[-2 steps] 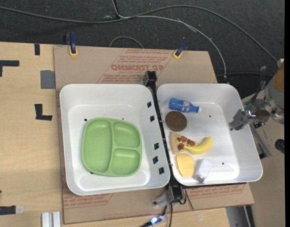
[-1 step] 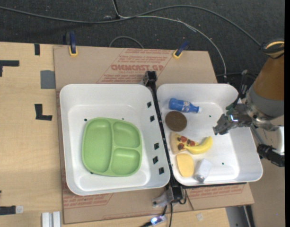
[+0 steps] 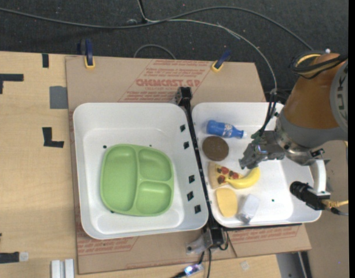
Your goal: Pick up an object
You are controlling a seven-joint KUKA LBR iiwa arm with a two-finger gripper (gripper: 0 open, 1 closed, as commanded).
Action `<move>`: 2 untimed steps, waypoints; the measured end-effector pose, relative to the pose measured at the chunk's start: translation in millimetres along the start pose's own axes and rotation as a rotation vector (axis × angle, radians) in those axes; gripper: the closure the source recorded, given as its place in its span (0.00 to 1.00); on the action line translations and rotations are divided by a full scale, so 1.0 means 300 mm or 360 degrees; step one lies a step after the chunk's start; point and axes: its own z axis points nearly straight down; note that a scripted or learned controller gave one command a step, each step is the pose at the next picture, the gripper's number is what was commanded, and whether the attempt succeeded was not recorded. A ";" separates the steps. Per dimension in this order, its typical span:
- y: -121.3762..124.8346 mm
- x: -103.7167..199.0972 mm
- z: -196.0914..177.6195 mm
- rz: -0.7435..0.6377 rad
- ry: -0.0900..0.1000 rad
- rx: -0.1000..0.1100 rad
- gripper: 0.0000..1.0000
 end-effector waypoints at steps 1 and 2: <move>0.028 0.165 0.019 0.0000 -0.0001 0.0000 1.00; 0.040 0.365 0.035 -0.0002 -0.0001 -0.0001 1.00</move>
